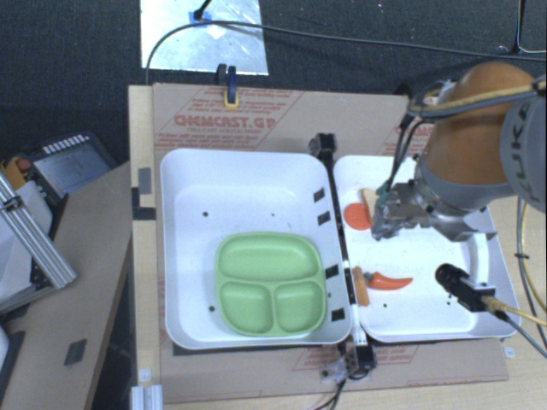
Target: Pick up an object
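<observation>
Reaching in from three o'clock, the grey arm with its orange band is hanging over the right bin (427, 327), its gripper (385, 225) pointing down near that bin's nine o'clock side. Whether the jaws are apart or together I cannot tell, as the wrist is blocking them.

Just at nine o'clock of the gripper, an orange-red disc (356, 217) is lying on the bin floor, with a pale tan stick (368, 200) sitting at its twelve o'clock edge. Toward six o'clock from the gripper, a red chilli pepper (391, 282) with a green stem end is lying flat, apart from the gripper. A brown stick (360, 289) is resting just at nine o'clock of the pepper, along the bin wall.

In the left bin (197, 186), a green divided plate (270, 282) is sitting toward five o'clock.
</observation>
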Robot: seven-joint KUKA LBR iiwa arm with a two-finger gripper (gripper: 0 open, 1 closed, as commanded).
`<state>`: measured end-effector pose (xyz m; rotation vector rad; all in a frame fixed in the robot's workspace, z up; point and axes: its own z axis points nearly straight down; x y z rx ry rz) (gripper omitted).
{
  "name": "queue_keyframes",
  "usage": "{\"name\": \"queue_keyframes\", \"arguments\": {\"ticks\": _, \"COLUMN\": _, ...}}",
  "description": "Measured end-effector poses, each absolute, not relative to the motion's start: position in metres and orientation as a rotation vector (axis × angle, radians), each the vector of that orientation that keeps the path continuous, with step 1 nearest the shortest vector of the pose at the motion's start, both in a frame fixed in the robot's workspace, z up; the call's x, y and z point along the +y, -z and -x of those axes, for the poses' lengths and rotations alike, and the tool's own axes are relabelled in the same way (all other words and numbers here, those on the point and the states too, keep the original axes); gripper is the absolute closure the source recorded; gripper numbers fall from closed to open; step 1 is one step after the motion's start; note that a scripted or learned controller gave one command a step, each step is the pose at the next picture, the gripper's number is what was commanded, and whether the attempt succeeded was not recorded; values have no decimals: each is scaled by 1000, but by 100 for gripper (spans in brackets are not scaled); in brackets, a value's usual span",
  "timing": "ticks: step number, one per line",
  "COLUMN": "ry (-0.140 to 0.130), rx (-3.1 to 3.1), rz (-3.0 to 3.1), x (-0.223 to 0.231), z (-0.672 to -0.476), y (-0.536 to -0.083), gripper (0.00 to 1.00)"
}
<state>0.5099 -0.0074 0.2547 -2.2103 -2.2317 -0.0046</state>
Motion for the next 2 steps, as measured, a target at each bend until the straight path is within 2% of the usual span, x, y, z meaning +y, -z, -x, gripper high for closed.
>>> {"name": "queue_keyframes", "arguments": {"ticks": 1, "ry": 5, "rx": -2231, "rz": 2211, "x": 42, "z": -509, "y": -252, "gripper": 100}}
{"name": "queue_keyframes", "arguments": {"ticks": 2, "ry": 4, "rx": -2231, "rz": 2210, "x": 93, "z": -497, "y": -247, "gripper": 100}}
